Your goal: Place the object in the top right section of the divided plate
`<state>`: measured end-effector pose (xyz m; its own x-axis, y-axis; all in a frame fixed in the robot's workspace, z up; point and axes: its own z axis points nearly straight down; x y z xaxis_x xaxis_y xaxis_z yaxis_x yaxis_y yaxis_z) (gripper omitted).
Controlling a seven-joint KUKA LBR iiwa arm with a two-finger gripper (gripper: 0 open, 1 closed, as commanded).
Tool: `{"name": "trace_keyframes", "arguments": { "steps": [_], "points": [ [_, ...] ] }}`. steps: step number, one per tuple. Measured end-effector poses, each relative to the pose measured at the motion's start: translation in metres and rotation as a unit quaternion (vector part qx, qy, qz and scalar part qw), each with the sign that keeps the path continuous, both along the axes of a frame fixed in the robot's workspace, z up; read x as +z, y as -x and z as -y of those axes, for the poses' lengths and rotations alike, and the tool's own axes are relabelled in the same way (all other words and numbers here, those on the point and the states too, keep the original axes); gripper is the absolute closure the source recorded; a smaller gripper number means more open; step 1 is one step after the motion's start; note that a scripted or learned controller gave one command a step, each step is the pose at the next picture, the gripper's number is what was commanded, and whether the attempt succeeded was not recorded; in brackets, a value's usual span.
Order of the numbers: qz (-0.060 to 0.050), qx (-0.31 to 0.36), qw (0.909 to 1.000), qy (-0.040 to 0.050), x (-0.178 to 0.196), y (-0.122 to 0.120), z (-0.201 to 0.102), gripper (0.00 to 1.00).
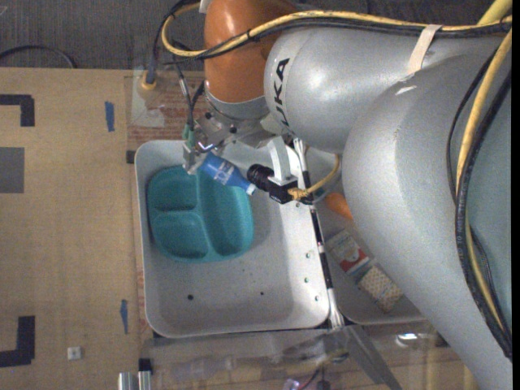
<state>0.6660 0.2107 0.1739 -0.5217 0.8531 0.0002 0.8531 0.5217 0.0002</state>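
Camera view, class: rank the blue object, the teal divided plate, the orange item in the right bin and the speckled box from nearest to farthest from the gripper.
1. Blue object: right at the gripper, over the plate's upper edge.
2. Teal divided plate: just below it, in the left bin.
3. Orange item: right bin, by the arm.
4. Speckled box: lower in the right bin, farthest.

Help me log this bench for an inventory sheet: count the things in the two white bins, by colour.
Teal: 1, the divided plate
Blue: 1, the object at the gripper
Orange: 1, the item in the right bin
Red and white: 1, the packet
Tan: 1, the speckled block
Total: 5
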Motion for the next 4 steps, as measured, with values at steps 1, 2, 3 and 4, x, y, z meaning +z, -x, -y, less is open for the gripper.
{"name": "trace_keyframes", "arguments": {
  "steps": [1, 2, 3, 4],
  "points": [
    [0.0, 0.0, 1.0, -0.0003, 0.0, 0.0, 0.0, 0.0],
    [0.002, 0.0, 1.0, -0.0017, 0.012, -0.001, -0.001, 1.0],
    [0.001, 0.034, 0.9994, -0.0001, -0.045, 0.039, 0.095, 1.0],
    [0.001, 0.072, 0.9974, -0.0002, 0.016, 0.076, 0.138, 1.0]
  ]
}}
